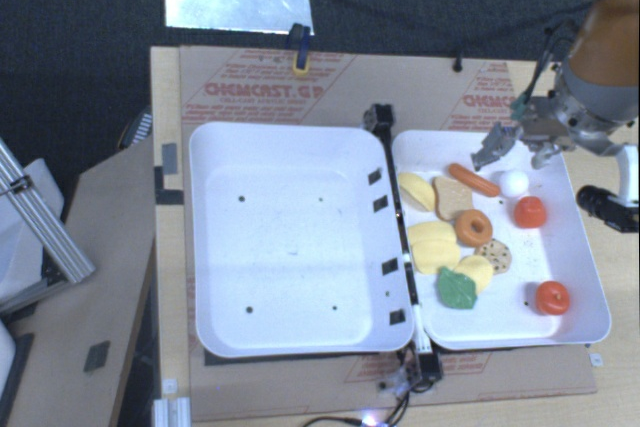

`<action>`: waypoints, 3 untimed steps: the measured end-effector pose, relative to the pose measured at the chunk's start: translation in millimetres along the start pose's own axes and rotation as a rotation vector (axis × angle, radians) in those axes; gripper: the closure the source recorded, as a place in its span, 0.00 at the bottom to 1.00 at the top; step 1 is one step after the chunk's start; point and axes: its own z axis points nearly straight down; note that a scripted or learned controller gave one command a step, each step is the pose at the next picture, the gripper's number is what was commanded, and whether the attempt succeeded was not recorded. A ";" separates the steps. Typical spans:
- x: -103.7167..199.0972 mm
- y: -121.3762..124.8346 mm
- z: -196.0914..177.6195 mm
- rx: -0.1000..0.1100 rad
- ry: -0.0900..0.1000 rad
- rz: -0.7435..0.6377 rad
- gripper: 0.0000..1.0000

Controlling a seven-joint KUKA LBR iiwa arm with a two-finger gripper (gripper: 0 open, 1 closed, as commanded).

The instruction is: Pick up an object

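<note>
Approach step, by the look of it: nothing is lifted yet. The gripper point(518, 147) hangs above the far edge of the right bin point(580, 245), just beyond the sausage point(473, 179) and the white ball point(513, 182). Its two fingers stand apart, with nothing between them.

All the pickable things lie in the right bin, bunched toward the divider; the left bin point(215, 155) sits beside it.

Contents, right bin:
- sausage: orange-red, smooth, long and thin, lying at a slant.
- white ball: small, round, glossy, just beside the sausage's end.
- bread slice point(452, 198): tan, flat, matte.
- doughnut point(473, 227): brown ring, touching the bread slice.
- cookie point(495, 257): flat disc, speckled.
- two yellow lumps point(432, 245), rounded, soft-looking plastic.
- green piece point(456, 289): knobbly, broccoli-like.
- two tomatoes point(530, 211), red and round; the second sits near the front corner.

Judgement: the nearest targets are the sausage and the white ball. The next move calls for a descent centred on one of them, jaws set across the sausage's narrow width. The ball would likely roll; the crowded middle leaves little finger room.
</note>
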 end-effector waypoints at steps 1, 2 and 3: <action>-92.8 23.1 161.8 0.012 -0.001 0.008 0.00; -88.5 29.0 140.7 -0.004 -0.002 0.000 1.00; -36.4 -25.1 193.0 0.006 0.003 0.000 1.00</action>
